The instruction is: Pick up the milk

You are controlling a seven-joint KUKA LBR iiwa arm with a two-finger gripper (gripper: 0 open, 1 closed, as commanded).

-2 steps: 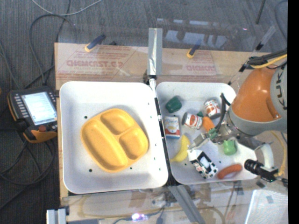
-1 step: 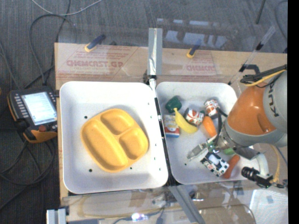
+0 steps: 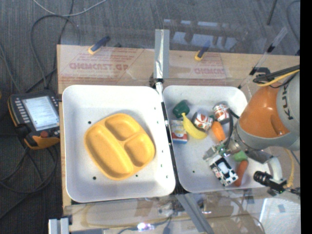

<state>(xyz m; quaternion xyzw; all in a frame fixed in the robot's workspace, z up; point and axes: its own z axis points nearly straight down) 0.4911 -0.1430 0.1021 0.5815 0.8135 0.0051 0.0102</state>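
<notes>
The arm (image 3: 265, 116) comes in from the right and hangs over the right bin (image 3: 195, 177), covering its right side. The hand (image 3: 220, 156) sits low in that bin, among small things; I cannot tell how it stands, since the wrist hides much of it. A small black and white thing (image 3: 223, 170) lies just below the hand, and I cannot make out what it is. A carrot (image 3: 240, 172) lies touching its right edge, with a green bit (image 3: 239, 156) just above, partly under the arm.

The milk (image 3: 179, 130), a small carton, lies at the left wall of the right bin, well apart from the hand. A banana (image 3: 193, 128) lies just beside it on the right, and a dark green thing (image 3: 181, 107) sits above both. Two small cans (image 3: 202, 120) (image 3: 221, 112) lie near the middle top, and a second carrot (image 3: 218, 130) lies between them and the hand.

The left bin (image 3: 78, 179) holds a yellow tray (image 3: 120, 145) with three compartments, lying flat near the middle.

Both bins stand on the counter (image 3: 112, 67). A handset (image 3: 35, 116) with a lit screen lies off its left edge.
</notes>
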